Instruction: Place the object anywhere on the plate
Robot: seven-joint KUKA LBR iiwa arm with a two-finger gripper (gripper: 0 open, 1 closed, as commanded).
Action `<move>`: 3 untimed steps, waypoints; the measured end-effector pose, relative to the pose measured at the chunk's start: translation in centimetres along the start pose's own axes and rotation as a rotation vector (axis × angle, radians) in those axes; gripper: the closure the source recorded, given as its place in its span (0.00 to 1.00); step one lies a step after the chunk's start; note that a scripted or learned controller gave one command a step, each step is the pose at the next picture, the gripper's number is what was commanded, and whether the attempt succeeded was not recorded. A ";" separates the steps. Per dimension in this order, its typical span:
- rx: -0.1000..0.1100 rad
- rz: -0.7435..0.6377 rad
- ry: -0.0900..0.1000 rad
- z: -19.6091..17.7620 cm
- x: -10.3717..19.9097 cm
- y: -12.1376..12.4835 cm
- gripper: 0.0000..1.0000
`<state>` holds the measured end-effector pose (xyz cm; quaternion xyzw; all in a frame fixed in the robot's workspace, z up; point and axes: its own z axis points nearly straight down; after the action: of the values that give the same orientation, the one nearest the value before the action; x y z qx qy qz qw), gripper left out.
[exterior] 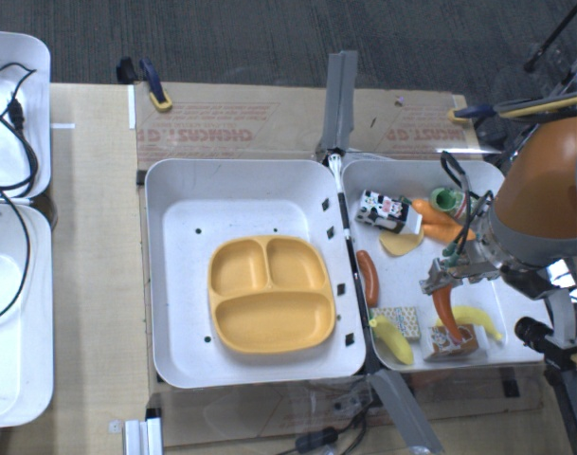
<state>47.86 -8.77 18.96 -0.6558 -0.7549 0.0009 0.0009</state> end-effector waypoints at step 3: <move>0.002 -0.640 -0.002 -3.1 10.9 13.3 1.00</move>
<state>59.52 3.88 22.04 -0.3851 -0.9229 0.0018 0.0009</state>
